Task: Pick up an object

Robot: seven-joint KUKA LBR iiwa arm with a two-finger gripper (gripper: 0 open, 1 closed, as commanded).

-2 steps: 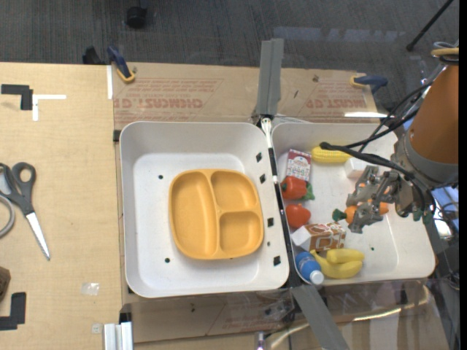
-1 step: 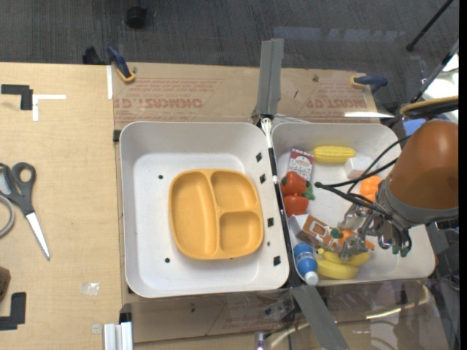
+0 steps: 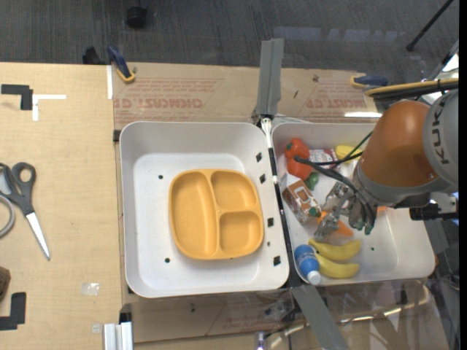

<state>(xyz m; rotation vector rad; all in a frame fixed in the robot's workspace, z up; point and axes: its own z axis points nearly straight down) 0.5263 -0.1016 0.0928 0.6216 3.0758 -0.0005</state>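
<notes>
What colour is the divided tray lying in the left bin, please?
Yellow-orange; the divided tray shows clearly in the camera view.

Arm's orange band (image 3: pixel 398 148) covers right bin's (image 3: pixel 408 265) upper right part, plus half of yellow thing (image 3: pixel 346 152) there. Hand (image 3: pixel 349 214) buried in clutter, fingers impossible to make out. Blue bottle (image 3: pixel 306 262) partly under bananas (image 3: pixel 337 258). Scissors (image 3: pixel 23 199) cut off at left edge.
</notes>
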